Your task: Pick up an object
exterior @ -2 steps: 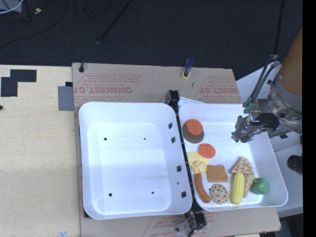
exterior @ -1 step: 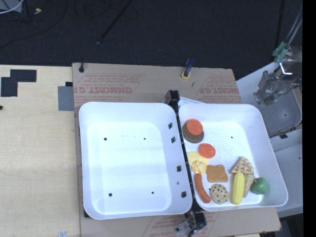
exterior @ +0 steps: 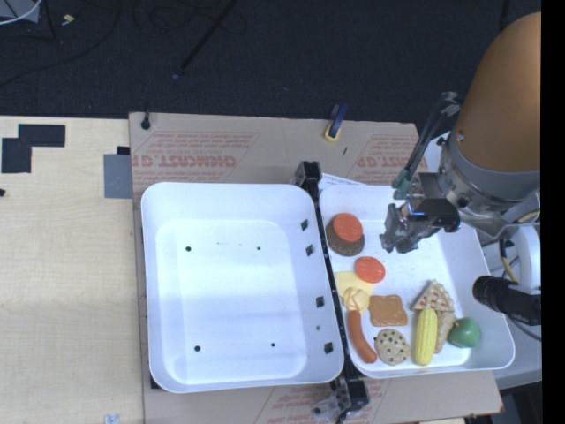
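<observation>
My gripper [exterior: 399,235] hung over the upper part of the right bin [exterior: 494,347], reaching in from the right below my orange band [exterior: 508,95]. From this slanted view I could not tell how it was set, because the dark tip was a tangle of shapes against the white floor. Nothing showed gripped at the tip.

The toy food lay in that same right bin. Just left of my gripper sat a round brown piece with an orange-red top [exterior: 346,234], close to the divider between the 2 bins. Below it and slightly right lay a flat orange-red disc [exterior: 370,269]. A pale yellow piece [exterior: 351,287] rested below that, touching the top of a long orange sausage [exterior: 359,336] that ran down toward the bin's lower edge. Beside the sausage sat a square brown toast slice [exterior: 387,310], and under that a round speckled cookie [exterior: 391,346]. Further right an ear of yellow corn [exterior: 425,335] stood lengthwise, with a triangular sandwich wedge [exterior: 433,297] just above it and a green round piece [exterior: 464,332] near the bin's right corner.

The left bin [exterior: 154,237] lay beside it, its white floor marked by 4 small dark dots. Both bins rested on a cardboard sheet [exterior: 229,144] with red printing, and a blue and yellow clip [exterior: 335,123] gripped its far edge.
</observation>
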You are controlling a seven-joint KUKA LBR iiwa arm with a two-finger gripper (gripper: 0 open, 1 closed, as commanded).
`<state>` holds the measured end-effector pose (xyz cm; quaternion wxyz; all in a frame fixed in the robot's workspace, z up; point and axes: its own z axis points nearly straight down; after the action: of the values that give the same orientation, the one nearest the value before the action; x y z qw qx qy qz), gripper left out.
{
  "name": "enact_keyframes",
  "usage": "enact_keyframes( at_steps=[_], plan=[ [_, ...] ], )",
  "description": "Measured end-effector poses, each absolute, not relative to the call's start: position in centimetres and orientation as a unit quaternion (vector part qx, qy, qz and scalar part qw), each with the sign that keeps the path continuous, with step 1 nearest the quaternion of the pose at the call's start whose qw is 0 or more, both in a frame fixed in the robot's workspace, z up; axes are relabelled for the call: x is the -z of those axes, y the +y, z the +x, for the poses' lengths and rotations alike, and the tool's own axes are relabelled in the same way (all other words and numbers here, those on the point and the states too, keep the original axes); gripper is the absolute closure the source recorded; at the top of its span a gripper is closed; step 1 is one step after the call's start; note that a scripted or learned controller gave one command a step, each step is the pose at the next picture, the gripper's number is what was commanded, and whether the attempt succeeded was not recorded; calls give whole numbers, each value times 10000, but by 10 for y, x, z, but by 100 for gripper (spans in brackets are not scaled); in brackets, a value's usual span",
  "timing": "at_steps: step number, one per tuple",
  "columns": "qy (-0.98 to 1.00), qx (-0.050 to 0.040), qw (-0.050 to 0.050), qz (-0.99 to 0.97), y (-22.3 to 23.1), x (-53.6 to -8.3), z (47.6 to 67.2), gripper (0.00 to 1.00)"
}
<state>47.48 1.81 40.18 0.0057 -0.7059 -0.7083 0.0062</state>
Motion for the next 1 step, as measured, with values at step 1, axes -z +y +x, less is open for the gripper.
enact_keyframes(
  at_steps=[1],
  plan=[
    [-7077, 40, -30, -7065, 32, -515, 476, 100]
  ],
)
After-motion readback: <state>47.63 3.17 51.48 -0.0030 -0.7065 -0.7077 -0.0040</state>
